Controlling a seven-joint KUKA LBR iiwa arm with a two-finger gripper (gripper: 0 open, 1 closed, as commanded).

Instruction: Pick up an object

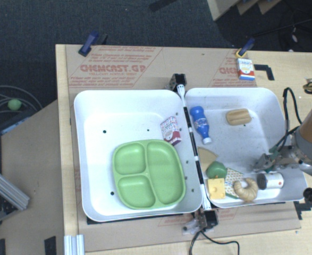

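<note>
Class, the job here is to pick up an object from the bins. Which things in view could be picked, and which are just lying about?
For the job: gripper; blue bottle; tan block; green ball; yellow cheese wedge; pretzel; green divided plate; small red-and-white carton.

Lying about: blue clamps; small box on the bench; cable coil.

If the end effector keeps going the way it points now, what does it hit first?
The end effector points toward the view's left, low in the right bin. Going straight on, it would probably first meet the green round object, though depth is hard to judge from this slanted view.
</note>
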